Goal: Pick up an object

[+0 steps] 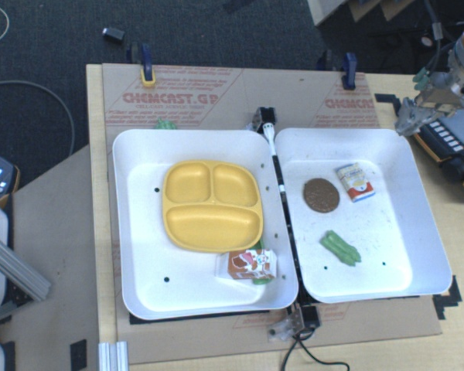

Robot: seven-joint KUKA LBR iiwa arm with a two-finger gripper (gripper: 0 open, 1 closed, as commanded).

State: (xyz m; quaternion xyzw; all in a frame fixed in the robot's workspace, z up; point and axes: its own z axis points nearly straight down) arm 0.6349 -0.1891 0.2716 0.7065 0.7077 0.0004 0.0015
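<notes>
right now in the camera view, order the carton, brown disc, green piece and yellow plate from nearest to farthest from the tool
From the tool, upper right:
1. Carton, right bin, upper part.
2. Brown disc, right bin, left side.
3. Green piece, right bin, lower part.
4. Yellow plate, left bin.

In the frame's left half I am seeing the left bin (pixel 131 207) holding a divided plate (pixel 213 205) at its centre, with a packet (pixel 250 265) lying just below it at lower right. The right bin (pixel 417 230) is holding a cookie (pixel 322 195), a small carton (pixel 355 182) just right of it, and a bean pod (pixel 340 248) below both.
</notes>
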